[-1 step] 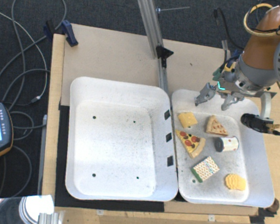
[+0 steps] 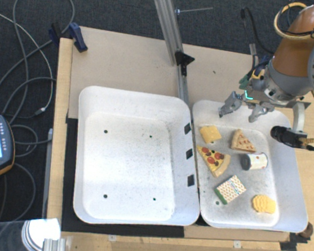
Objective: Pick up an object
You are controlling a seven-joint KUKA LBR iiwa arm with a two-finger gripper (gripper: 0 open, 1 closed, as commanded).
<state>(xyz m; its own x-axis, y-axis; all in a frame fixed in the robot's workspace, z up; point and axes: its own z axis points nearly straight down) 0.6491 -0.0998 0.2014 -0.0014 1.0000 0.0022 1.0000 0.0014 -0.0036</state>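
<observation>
Two white bins sat side by side on the bench; the right bin (image 2: 292, 184) held the toys. Gripper (image 2: 244, 111) hovered at its far edge, fingers apart, empty. Nearest target: yellow wedge (image 2: 210, 134); best descend centred, straddling it squarely, clear of the pizza slice (image 2: 214, 160).

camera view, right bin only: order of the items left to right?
Yellow block → pizza slice → patterned green-edged box → small white cylinder → yellow crinkled piece. I left out the toast-like wedge: it sits above the box and cylinder, so its place is unclear.
</observation>
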